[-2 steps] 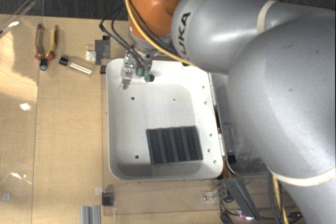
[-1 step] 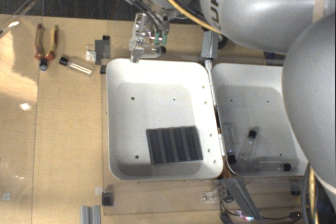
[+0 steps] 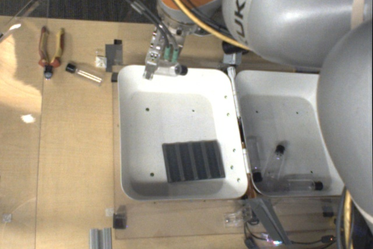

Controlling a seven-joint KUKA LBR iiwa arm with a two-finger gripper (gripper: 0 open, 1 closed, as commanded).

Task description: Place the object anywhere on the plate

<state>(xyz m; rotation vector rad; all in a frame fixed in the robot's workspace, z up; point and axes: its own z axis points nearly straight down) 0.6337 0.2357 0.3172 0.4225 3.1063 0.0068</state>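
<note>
The gripper (image 3: 165, 58) sits at the upper edge of the left bin (image 3: 129, 125), just above the frame's centre, and nothing can be seen between its fingers; how far they stand apart I cannot tell, since the wrist's cables and mount crowd that spot. The only thing lying in the left bin is a dark, ribbed rectangular slab (image 3: 193, 161) at lower centre, flat on the floor near the front wall; whether this serves as the plate or is the object itself cannot be settled from here. The right bin (image 3: 303, 96) holds clear, glassy tubes (image 3: 278, 161) with dark caps, lying at its lower left corner. My reading is that the task is at an early stage, with no pick accomplished, so the next move calls for travelling down-frame from the bin's rim and descending squarely over the target. The bins look like smooth, glossy moulded plastic with rounded corners; the slab appears matt and grooved, easy to seat things on, while the tubes look slick and prone to rolling.
</note>
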